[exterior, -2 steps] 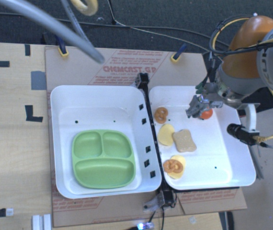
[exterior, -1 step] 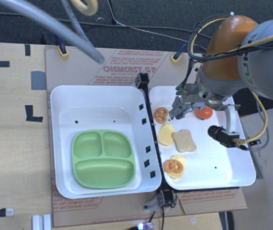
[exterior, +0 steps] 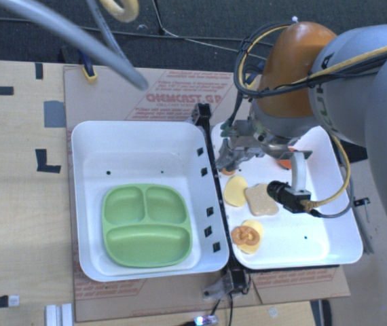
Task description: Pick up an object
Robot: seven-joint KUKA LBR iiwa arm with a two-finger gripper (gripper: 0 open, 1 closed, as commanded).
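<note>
The right bin [exterior: 316, 250] holds a pale yellow round piece [exterior: 235, 191], a tan bread-like slice [exterior: 261, 200] and a yellow piece topped with an orange pretzel shape [exterior: 247, 236]. A small orange-red item [exterior: 285, 163] peeks out from under the arm. My gripper [exterior: 231, 161] hangs low at the bin's left side, just above the yellow round piece. Nothing shows between it and the food.
The left bin [exterior: 88, 148] contains a green divided plate [exterior: 146, 224]. A black divider with clips [exterior: 210, 182] runs between the bins. A black cylindrical fitting with a yellow cable [exterior: 290, 197] sits over the right bin. Cables loop above the wrist.
</note>
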